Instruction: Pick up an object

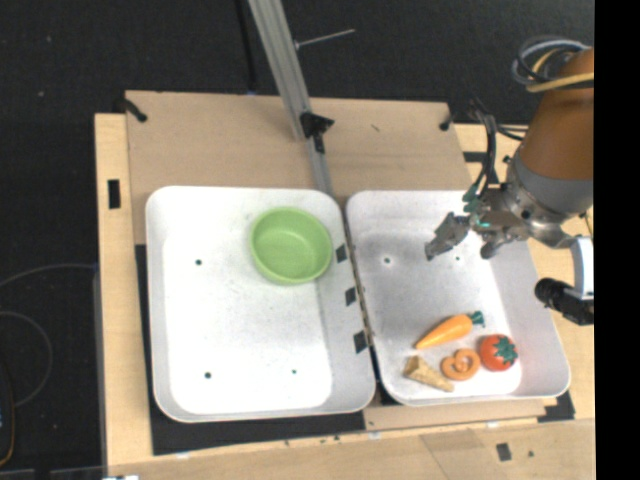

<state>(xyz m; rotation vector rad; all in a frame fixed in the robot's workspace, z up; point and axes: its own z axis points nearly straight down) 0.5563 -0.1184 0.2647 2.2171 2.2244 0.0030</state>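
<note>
Two white bins stood side by side. Left bin (180, 298): one green bowl (291, 246). Right bin (400, 228): one carrot (446, 329), one tomato (497, 352), one orange ring (460, 365), one tan piece (427, 372), clustered near its front. Gripper (466, 238): one, above the right bin, fingers spread, holding nothing.

The robot arm (560, 153) is fat and round, orange on top and grey lower down. Black cables loop beside it. Its pincer (462, 244) has two dark fingers.
</note>
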